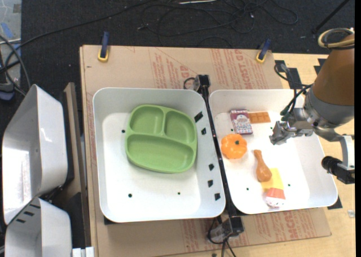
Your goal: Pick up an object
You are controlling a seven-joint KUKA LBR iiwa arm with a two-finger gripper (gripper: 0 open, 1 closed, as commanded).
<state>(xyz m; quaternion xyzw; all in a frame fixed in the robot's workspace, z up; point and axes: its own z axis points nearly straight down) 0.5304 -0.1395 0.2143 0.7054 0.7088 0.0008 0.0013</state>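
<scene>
Camera view: one green tray (162, 138), one pumpkin (233, 146), one drumstick (262, 166), hand (280, 133) above right bin (316, 191), grip unclear.

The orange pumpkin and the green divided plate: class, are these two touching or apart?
Apart. The camera view shows the orange pumpkin in the right bin and the green divided plate in the left bin, with both bins' walls between them.

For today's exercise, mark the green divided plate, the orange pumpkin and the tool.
green divided plate (162, 139), camera view, on the large lower compartment.
orange pumpkin (233, 146), camera view, on its rounded body.
tool (280, 135), camera view, at its dark tip.
</scene>
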